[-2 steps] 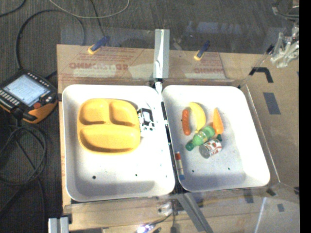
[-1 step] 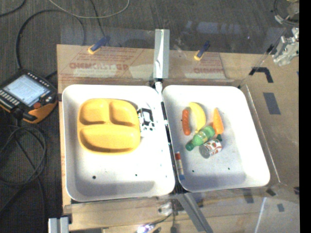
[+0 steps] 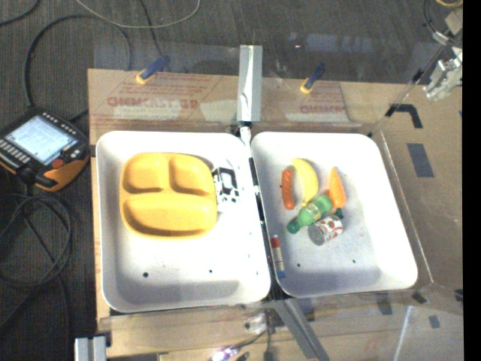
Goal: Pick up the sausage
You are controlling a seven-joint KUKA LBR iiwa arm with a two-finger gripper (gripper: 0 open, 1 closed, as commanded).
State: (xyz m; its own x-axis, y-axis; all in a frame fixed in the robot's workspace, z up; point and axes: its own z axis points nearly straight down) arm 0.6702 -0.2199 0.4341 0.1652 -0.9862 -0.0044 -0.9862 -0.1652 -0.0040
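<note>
Landmark: right bin (image 3: 391, 224). At its near-left wall lies a marker (image 3: 276, 256). Mid-bin is a cluster: can (image 3: 327, 229), green bottle (image 3: 310, 214), carrot (image 3: 337, 188) and banana (image 3: 304, 179). The sausage (image 3: 288, 188) lies flat on the cluster's left edge, just beside the banana, its left side free, so probably an easy approach. Left of the bin: yellow tray (image 3: 169, 194). Cardboard bench, carpet and cables lie beyond. My claw (image 3: 443, 80), I think, is far up-right, well apart; open or closed, cannot tell.

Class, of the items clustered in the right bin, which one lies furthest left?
The sausage: a slim red-orange piece lying left of the banana, while the carrot, green bottle and can sit further right.
</note>
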